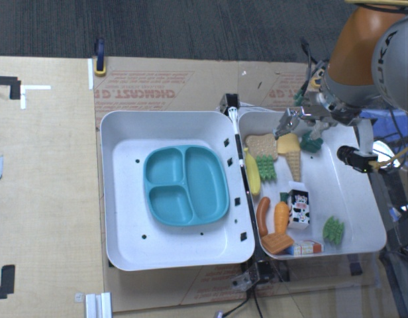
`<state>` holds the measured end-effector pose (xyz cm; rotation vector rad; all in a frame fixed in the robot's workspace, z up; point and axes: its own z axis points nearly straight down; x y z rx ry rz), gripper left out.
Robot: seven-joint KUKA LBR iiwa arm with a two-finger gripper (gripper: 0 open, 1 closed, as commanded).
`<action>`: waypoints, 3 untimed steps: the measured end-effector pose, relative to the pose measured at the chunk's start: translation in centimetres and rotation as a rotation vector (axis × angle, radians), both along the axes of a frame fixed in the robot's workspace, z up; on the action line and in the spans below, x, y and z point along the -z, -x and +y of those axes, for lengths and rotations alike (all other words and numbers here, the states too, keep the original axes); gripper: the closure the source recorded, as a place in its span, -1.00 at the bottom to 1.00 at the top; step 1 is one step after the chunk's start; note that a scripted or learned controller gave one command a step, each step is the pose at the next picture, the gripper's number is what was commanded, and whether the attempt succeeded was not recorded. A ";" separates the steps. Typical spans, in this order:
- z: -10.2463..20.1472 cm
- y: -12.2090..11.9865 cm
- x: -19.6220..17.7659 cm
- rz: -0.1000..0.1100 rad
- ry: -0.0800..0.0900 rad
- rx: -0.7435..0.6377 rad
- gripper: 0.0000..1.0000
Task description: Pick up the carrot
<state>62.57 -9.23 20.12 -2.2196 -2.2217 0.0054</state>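
The carrot (pixel 281 216) is a short orange piece lying in the right bin (pixel 353 184), near its front left, between a reddish sausage (pixel 263 215) and a small cow-print carton (pixel 299 207). My gripper (pixel 299 132) hangs over the back of that bin, well behind the carrot. Its fingers are open, one silver fingertip (pixel 285 122) on the left and a green-tipped one on the right. A yellow wedge (pixel 288 144) lies just below them, and nothing is held.
Toast (pixel 261 145), corn (pixel 252 172), a green leafy piece (pixel 267 168), a cone (pixel 295 165), a croissant-like orange piece (pixel 277 244), a small red box (pixel 306 248) and a green sprig (pixel 334 230) crowd the right bin. The left bin (pixel 118 197) holds a teal divided plate (pixel 186 185).
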 end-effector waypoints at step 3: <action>-0.2 13.6 8.0 0.000 -0.002 0.234 -1.00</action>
